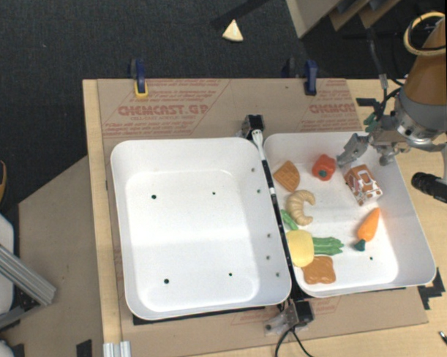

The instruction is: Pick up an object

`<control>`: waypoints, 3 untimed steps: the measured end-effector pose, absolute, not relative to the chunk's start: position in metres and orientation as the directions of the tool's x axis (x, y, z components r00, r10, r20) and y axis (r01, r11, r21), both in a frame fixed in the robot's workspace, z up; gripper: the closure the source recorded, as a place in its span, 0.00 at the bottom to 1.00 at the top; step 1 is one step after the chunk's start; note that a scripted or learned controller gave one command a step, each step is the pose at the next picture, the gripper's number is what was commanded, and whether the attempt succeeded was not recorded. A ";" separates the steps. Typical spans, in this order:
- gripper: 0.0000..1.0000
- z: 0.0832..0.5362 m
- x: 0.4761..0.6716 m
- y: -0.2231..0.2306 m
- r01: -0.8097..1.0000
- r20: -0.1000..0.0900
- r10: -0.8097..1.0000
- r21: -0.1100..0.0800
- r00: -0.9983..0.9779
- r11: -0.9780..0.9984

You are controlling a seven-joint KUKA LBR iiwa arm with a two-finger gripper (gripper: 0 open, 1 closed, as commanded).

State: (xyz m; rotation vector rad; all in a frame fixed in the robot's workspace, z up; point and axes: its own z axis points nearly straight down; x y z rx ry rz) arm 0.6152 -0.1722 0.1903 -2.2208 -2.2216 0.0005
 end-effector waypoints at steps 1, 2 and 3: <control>0.00 0.083 0.665 -0.111 1.000 0.002 1.000 0.004 -0.006 0.006; 1.00 0.102 0.666 -0.116 1.000 -0.003 1.000 0.012 -0.002 0.002; 1.00 0.221 0.670 -0.046 1.000 0.001 1.000 0.015 -0.009 0.009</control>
